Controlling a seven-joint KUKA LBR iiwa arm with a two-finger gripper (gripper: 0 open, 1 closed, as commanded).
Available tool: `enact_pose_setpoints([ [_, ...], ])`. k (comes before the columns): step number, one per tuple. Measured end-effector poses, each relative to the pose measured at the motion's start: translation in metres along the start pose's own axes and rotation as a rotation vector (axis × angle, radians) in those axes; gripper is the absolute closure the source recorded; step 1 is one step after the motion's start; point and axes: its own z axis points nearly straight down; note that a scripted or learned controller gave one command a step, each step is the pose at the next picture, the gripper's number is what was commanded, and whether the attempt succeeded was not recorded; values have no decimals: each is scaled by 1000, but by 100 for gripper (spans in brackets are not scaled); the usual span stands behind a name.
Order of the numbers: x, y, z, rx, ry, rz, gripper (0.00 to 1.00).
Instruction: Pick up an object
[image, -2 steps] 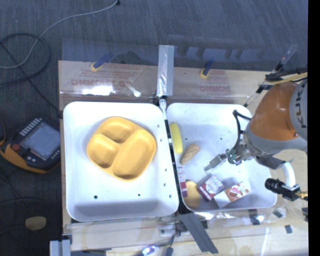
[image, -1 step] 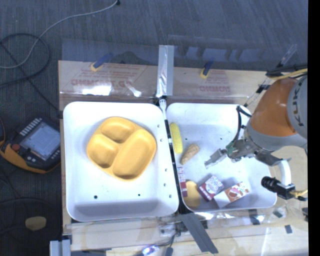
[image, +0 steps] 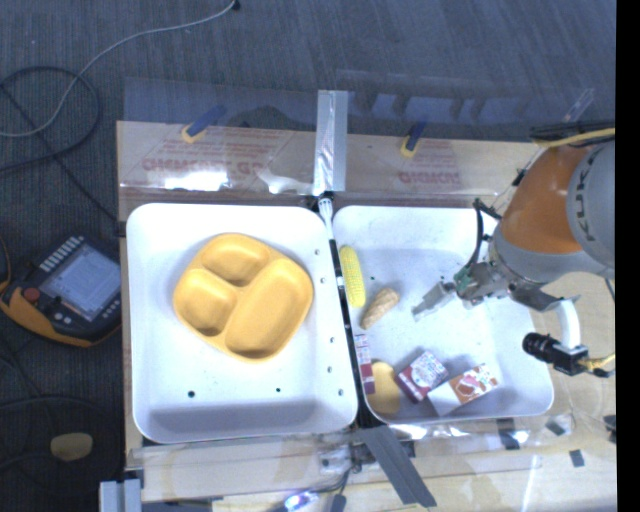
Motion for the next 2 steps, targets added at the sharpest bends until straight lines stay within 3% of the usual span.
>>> enact_pose_setpoints([
  [1, 43, -57, 37, -16, -11, 37, 0],
  [2, 54, -55, 37, -19, -10, 260, 0],
])
